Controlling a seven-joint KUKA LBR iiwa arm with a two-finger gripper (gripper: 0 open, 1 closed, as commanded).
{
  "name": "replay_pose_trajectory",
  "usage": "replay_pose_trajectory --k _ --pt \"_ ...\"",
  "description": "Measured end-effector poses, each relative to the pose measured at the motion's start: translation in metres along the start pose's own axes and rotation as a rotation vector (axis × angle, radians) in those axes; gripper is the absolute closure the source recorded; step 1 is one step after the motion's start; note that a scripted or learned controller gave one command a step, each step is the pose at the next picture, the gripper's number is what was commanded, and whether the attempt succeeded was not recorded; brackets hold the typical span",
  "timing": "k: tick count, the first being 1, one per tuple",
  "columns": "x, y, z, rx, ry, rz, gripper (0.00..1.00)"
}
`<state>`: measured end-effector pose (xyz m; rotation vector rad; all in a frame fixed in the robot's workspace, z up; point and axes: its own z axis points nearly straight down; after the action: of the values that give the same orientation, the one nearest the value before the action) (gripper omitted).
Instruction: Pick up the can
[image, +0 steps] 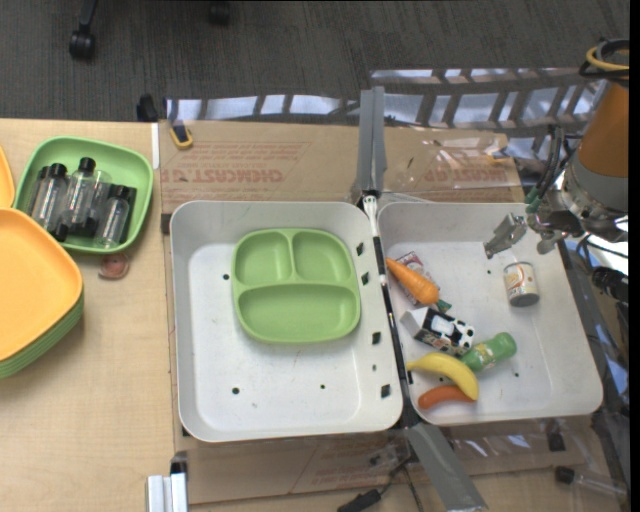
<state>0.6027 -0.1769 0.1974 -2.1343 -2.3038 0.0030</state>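
The can (521, 283), small and pale with a printed label, lies on its side in the right bin (560, 400), near that bin's right wall. My gripper (524, 233) hangs just above and behind the can, at the bin's back right. Its fingers (503, 236) stand open, apart from the can, with nothing between them. The orange-banded arm comes in from the right edge.
The right bin also holds a carrot (413, 280), a black-and-white packet (440, 326), a green bottle (490, 352), a banana (448, 370) and a red piece (445, 397). A green divided plate (296, 283) lies in the left bin (200, 380). Further left are a green tray of bottles (85, 195) and stacked orange plates (35, 290).
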Motion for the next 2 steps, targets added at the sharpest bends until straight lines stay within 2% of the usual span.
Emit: replay_pose_trajectory --k 1,2 --pt "-0.043 -0.031 0.033 0.000 0.001 -0.055 0.00" --pt "-0.032 -0.011 0.107 0.002 0.016 0.199 0.00"
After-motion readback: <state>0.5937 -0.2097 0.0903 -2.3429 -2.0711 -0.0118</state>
